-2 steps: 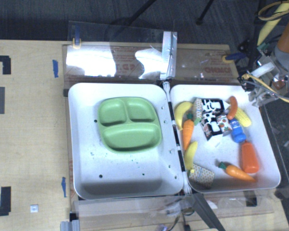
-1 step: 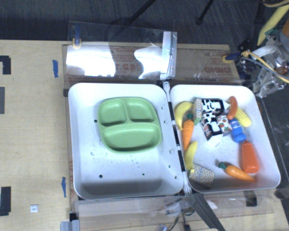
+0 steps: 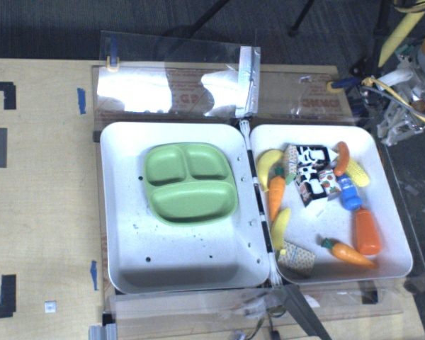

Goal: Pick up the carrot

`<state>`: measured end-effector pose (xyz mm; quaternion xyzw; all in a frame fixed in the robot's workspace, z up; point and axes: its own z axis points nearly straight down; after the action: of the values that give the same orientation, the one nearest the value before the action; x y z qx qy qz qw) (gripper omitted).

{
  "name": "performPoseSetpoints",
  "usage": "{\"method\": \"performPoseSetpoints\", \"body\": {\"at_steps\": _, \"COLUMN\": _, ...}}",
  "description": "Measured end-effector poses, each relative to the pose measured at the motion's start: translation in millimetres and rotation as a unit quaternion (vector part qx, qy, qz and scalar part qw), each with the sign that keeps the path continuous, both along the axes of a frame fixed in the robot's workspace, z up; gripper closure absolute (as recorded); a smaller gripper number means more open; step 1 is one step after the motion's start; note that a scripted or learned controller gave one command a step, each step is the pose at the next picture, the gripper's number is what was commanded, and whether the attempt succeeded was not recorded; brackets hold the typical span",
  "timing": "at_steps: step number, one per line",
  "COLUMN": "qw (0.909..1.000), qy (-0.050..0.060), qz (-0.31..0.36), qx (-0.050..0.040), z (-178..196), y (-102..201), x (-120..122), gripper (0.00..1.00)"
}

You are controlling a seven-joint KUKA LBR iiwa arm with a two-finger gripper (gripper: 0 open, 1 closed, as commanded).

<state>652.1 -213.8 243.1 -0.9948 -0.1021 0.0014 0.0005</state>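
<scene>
An orange carrot point(image 3: 348, 254) with a green stem lies near the front edge of the right bin point(image 3: 395, 190), its stem pointing left. A second long orange carrot-like piece point(image 3: 275, 198) lies along that bin's left wall, beside a yellow banana point(image 3: 268, 163). My gripper point(image 3: 402, 112) hangs at the upper right, outside the bin's far right corner, among cables and well away from both carrots. Nothing shows between its fingers.
The right bin also holds a black-and-white patterned box point(image 3: 313, 172), a corn cob point(image 3: 358, 173), a blue bottle point(image 3: 350, 195), an orange bottle point(image 3: 367, 232) right of the carrot, and a speckled piece point(image 3: 297, 258). A green divided plate point(image 3: 190, 181) sits in the left bin point(image 3: 127, 246).
</scene>
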Motion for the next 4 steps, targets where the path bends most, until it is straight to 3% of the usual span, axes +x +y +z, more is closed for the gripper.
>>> {"method": "performPoseSetpoints", "body": {"at_steps": 2, "qw": 1.0000, "qy": 0.001, "qz": 0.006, "qx": 0.0008, "z": -29, "y": -7, "x": 8, "gripper": 1.00}}
{"method": "performPoseSetpoints", "body": {"at_steps": 3, "qw": 1.0000, "qy": 0.001, "qz": 0.006, "qx": 0.0007, "z": -29, "y": -7, "x": 8, "gripper": 0.00}}
{"method": "performPoseSetpoints", "body": {"at_steps": 4, "qw": 1.0000, "qy": 0.000, "qz": -0.001, "qx": 0.0007, "z": -91, "y": -10, "x": -78, "gripper": 0.00}}
